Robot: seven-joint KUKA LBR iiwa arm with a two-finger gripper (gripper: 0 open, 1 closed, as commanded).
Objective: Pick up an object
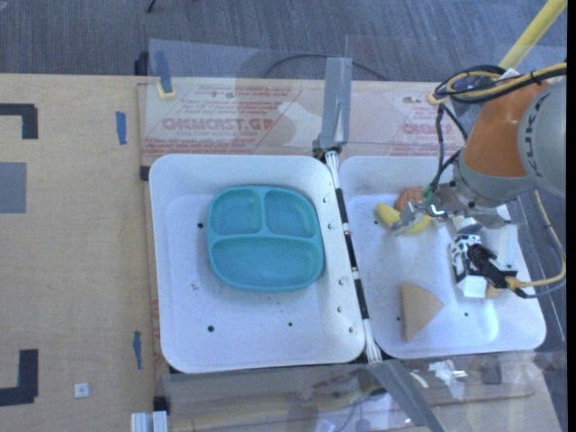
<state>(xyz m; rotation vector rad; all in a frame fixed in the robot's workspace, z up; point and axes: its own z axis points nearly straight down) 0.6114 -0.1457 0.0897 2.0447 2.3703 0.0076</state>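
My gripper (416, 214) hangs low over the upper left of the right bin (522, 331), reaching in from the right. Directly at its tip lies a yellow banana-shaped thing (390, 214), one end poking out to the left and another yellow bit below the tip. A small orange-red thing (409, 195) sits just behind the gripper, partly hidden by it. A tan wedge-shaped piece (418, 309) lies toward the bin's front, well apart from the gripper.
The left bin (180, 331) holds a teal divided plate (265, 238) near its middle. A raised divider (346, 241) separates the two bins. A clear panel with a grey post (337, 106) stands behind them.
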